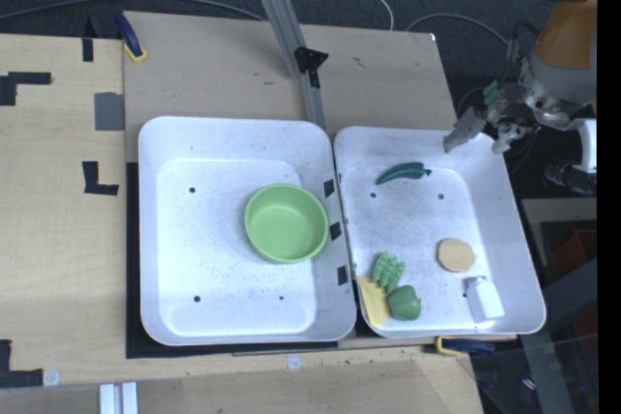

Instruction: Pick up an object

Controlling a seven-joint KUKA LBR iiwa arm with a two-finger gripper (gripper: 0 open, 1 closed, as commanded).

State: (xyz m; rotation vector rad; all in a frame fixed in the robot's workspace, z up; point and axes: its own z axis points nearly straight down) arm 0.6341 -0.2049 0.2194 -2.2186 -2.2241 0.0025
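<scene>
While the end effector (482, 132) hovers, green pepper (403, 173) lies nearby.

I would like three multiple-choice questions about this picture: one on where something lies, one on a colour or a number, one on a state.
1. Where is the green bowl?
A. in the left bin
B. in the right bin
C. on the bench

2. What colour is the round flat piece in the right bin?
A. blue
B. tan
C. red

3. How does the bowl stand?
A. upside down
B. upright, opening up
C. on its side

Answers:
1 A: it sits in the left bin, near the inner wall.
2 B: it looks pale tan against the white floor.
3 B: the hollow inside faces the camera.
</scene>
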